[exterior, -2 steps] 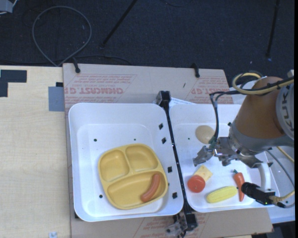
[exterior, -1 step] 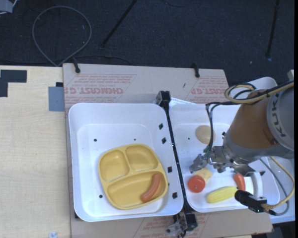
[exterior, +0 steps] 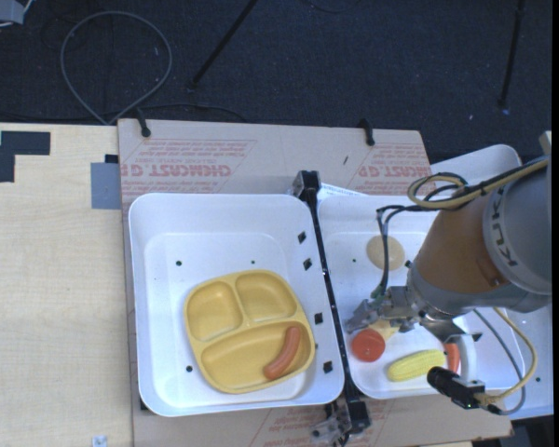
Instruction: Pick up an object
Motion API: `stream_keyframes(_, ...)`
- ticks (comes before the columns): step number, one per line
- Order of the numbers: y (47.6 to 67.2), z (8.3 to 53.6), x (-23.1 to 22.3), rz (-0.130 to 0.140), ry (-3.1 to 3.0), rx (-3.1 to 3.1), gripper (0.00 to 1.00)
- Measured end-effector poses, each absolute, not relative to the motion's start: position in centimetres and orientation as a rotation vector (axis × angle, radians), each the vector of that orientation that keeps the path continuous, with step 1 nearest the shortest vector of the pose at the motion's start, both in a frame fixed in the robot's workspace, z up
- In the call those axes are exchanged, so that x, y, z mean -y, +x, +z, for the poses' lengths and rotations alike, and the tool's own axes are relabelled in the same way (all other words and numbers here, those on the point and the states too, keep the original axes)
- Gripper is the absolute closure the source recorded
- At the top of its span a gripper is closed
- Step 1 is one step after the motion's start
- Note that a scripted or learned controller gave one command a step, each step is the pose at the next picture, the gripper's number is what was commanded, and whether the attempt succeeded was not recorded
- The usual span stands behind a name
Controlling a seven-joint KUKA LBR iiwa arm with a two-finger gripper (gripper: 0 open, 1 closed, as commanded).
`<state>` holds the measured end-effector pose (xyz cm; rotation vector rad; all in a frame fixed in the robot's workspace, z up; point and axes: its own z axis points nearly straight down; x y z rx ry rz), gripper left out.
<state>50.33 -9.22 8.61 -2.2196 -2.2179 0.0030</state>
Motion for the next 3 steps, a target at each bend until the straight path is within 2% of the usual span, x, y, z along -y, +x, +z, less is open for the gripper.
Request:
stream_keyframes(1, 50.4, 9.8, 9.4, 0.001, -2.227, 2.215, 1.00)
stream_keyframes(2, 50.1, 16.0, 9.6, -0.002, -2.222, 2.222, 1.00)
stream_keyframes(3, 50.8, 22.2, 9.6, -0.004, -2.222, 2.225, 1.00)
